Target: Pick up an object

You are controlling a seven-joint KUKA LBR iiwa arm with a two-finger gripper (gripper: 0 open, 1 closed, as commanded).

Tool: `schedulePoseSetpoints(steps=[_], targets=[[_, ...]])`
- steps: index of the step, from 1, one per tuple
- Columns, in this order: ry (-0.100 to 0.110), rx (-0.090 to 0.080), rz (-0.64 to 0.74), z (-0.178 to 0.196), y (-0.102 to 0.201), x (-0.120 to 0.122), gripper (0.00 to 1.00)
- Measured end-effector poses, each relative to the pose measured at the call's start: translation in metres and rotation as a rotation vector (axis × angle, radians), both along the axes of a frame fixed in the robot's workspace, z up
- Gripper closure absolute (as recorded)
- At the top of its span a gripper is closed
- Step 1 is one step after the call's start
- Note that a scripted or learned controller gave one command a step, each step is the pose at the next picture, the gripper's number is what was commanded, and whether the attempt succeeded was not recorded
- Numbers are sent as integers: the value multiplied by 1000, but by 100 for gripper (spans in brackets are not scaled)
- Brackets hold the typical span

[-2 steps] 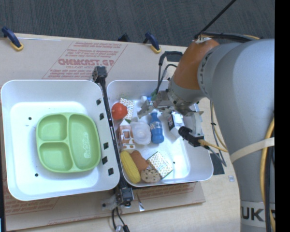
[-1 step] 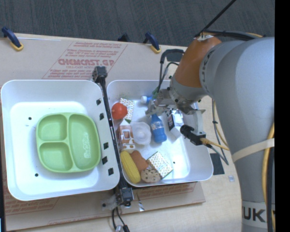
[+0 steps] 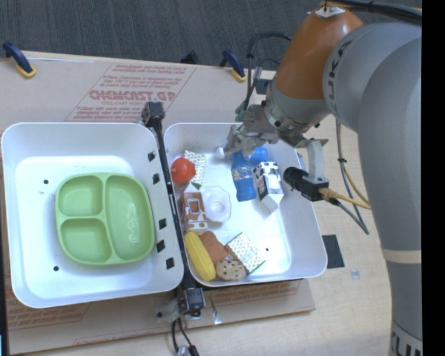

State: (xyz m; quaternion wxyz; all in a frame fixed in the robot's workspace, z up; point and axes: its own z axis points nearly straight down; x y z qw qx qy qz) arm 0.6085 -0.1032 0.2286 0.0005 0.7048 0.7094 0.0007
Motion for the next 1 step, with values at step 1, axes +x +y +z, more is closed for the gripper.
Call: schedulePoseSetpoints(steps=[1], targets=[[5, 0, 1, 12, 66, -37, 100]])
